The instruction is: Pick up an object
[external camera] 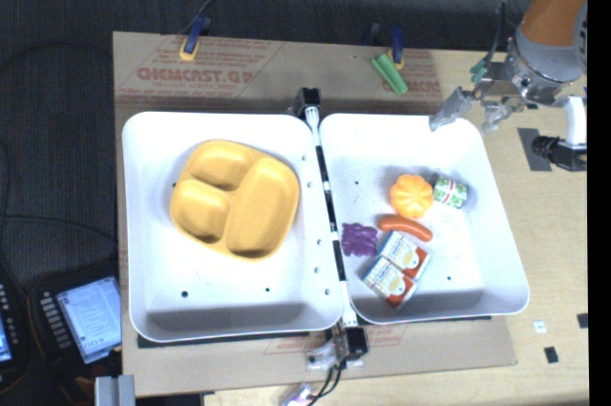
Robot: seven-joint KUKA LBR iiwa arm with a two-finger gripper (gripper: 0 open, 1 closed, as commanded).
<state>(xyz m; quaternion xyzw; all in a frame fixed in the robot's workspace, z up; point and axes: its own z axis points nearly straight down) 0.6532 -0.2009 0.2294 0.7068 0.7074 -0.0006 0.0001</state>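
Hovering at the right bin's (496,203) far corner, the gripper (465,107) carries nothing, though its spread I cannot tell; the toys sit bunched mid-bin, pumpkin (412,194) touching sausage (406,226) beside the cartons (394,267), so a descent risks nudging neighbours and closing on two

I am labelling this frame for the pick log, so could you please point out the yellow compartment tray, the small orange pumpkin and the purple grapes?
yellow compartment tray (236,198), camera view, on its large right-hand compartment.
small orange pumpkin (412,194), camera view, on the middle of its ribbed body.
purple grapes (359,239), camera view, on the centre of the bunch.
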